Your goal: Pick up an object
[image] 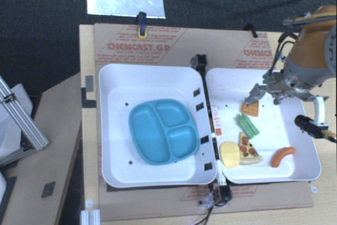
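Bench (174, 39) surface comes first, covered by a brown printed board on which two shallow white bins sit side by side. Of these, the left bin (113, 113) contains a blue divided plate (163, 130) lying flat near its middle. Next to it, the right bin (300, 168) holds the small food toys. Reaching in from the right, the grey arm (313, 47) with its orange band hangs over the right bin's upper half. Its gripper (256, 96) points down and to the left, its tip directly above or touching an orange wedge-shaped piece (250, 108); whether the fingers are parted or closed around that piece cannot be told from this angle. Just below the wedge lies a green bean-like piece (247, 126), slanted. Lower still, a pizza slice (248, 150) rests against a yellow round piece (229, 154) near the bin's left wall. An orange sausage (282, 156) lies apart toward the lower right corner.
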`<state>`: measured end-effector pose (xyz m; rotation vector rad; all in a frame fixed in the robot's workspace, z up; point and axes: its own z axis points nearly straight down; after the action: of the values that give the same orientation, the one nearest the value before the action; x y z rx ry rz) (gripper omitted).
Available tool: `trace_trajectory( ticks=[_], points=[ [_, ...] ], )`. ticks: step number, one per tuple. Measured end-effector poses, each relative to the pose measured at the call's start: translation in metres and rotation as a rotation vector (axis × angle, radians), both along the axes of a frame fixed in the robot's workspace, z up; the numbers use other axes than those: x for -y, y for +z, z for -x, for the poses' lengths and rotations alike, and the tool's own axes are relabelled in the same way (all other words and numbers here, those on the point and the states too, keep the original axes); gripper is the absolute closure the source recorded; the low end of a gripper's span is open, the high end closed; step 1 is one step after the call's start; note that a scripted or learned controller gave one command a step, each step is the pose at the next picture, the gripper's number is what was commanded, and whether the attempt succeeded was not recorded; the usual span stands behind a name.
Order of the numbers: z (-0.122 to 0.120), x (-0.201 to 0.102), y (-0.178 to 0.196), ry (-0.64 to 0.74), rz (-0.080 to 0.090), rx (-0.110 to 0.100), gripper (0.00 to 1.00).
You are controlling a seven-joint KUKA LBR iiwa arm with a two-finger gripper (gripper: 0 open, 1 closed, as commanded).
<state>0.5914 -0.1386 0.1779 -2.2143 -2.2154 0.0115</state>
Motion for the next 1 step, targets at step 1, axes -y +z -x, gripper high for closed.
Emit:
trace_trajectory(
  ticks=[1],
  points=[
    [-0.0031,-0.0002,0.0076,0.002,0.002,0.013,0.0]
  ],
)
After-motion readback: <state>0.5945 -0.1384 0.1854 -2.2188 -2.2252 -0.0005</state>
